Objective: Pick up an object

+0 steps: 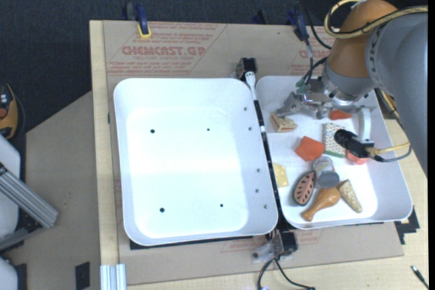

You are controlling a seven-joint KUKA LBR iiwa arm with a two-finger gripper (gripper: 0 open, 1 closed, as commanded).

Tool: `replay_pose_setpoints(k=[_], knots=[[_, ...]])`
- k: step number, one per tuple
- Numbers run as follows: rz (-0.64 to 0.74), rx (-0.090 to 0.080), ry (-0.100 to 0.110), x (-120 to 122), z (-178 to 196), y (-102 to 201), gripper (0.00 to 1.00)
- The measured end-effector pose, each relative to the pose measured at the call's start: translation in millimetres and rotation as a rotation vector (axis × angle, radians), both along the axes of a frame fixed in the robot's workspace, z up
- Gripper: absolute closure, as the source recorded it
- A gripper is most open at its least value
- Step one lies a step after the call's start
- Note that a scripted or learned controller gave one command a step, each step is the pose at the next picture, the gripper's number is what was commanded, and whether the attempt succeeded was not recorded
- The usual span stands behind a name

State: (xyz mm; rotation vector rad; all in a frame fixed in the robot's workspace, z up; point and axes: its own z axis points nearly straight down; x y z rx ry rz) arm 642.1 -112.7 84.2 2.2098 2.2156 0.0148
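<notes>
You see two white bins: left bin (136, 146), right bin (391, 197). One arm (401, 44). Several small toys in right bin, among them one orange block (310, 148).

My own grey arm with its orange band (360, 44) fills the upper right of the frame and hangs over the top of the right white bin (389, 180). That bin's lower centre is crowded: an orange block (310, 148), a grey round piece (327, 179), a dark spotted oval (304, 188), a tan drumstick shape (321, 202) and a pale wedge (351, 196) sit close together. A tan cracker-like piece (283, 123) lies near its upper left. The left white bin (183, 153), frame centre, offers broad open floor.
</notes>
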Motion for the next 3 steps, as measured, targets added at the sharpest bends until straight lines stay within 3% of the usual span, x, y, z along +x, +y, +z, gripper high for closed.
replay_pose_setpoints(k=[1,2,3], knots=[[-0.005,0.001,0.003,-41.8,6.2,-7.7,0.0],[0.0,0.0,0.008,27.5,1.6,-6.3,0.0],[0.007,0.004,0.004,26.7,108.3,90.8,0.0]])
